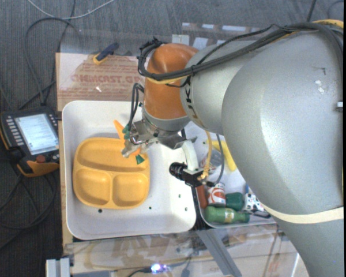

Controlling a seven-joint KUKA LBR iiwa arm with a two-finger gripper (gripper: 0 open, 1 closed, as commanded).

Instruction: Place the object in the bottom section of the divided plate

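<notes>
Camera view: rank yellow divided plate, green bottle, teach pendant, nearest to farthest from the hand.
1. Yellow divided plate: left bin, right under the hand.
2. Green bottle: right bin, lower right of the hand.
3. Teach pendant: on the floor, far left.

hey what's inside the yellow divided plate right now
The divided plate shows bare yellow in its two lower sections. The end effector hangs over its upper right rim beside a small green piece, hiding that corner of the top section.

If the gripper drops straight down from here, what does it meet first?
Probably the yellow divided plate, near its upper right rim, below the gripper. The height between them is unclear from this view.
</notes>
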